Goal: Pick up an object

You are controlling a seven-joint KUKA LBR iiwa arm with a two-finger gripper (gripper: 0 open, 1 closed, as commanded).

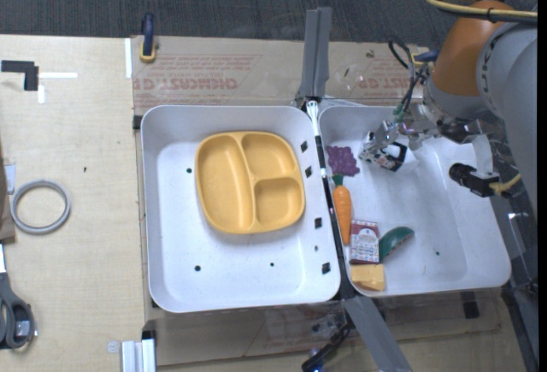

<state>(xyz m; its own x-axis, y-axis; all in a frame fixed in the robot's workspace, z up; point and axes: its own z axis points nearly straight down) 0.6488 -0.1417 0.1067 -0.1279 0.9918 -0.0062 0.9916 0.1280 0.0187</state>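
Above the right bin (479, 263), near its back wall, my fingers (385, 150) hover; I cannot tell how far open. Purple grapes (343, 161) lie just beside, carrot (343, 209) nearer the front. I judge I'm approaching; next, descend accurately onto one object.

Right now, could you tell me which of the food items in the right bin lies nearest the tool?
The purple grapes, at the bin's upper left. They lie just left of the tool; the carrot, packet, green piece and cheese sit lower down.
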